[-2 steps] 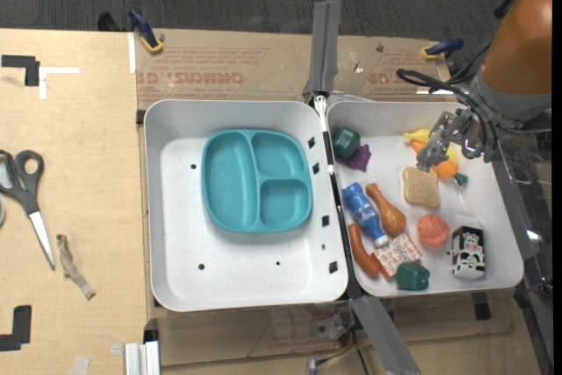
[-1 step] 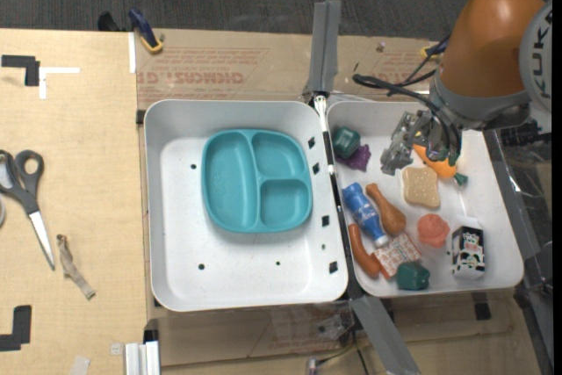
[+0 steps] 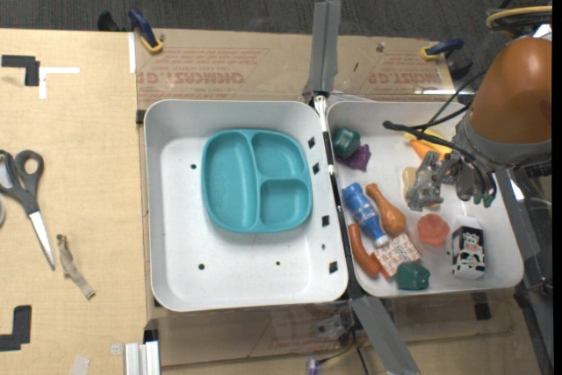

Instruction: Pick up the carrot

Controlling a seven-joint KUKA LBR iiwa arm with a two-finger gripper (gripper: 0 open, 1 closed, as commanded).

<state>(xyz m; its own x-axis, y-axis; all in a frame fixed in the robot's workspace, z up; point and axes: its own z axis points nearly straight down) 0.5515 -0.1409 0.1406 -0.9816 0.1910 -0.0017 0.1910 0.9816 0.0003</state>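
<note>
Left bin point(image 3: 167, 215): carries just the teal divided plate point(image 3: 257, 180), sitting toward the bin's back-centre; nothing from the task is in here.

Right bin point(image 3: 505, 272): all the clutter lives here; along its left wall, back to front: a dark green block point(image 3: 345, 139) and a purple piece point(image 3: 356, 156) near the back-left corner, then a blue bottle point(image 3: 363, 212), then a red-orange sausage-shaped item point(image 3: 362, 250) near the front-left.

Carrot point(image 3: 386, 205): best candidate is the orange tapered piece just right of the blue bottle, touching or nearly touching it, lying flat on the bin floor about mid-depth; a red-and-white packet point(image 3: 398, 252) and a dark green lump point(image 3: 413, 277) sit in front of it, toward the front edge.

Further right: a round salmon-coloured object point(image 3: 432, 229) and a small black-and-white carton point(image 3: 469, 250) near the front-right corner.

Gripper point(image 3: 428, 189): hangs over the bin's centre-right, beside a pale item point(image 3: 409, 182) and just right of the carrot, not over it; whether it is apart or together cannot be told from this slanted view; nothing is visibly held.

Arm's orange band point(image 3: 518, 92) sits over the back-right corner.

Status, as a judgement: pick not done; carrot still on the floor, untouched; what is left is shifting toward the left wall, descending, closing, lifting; tight neighbours (bottle, sausage item) make a clean grasp tricky.
</note>
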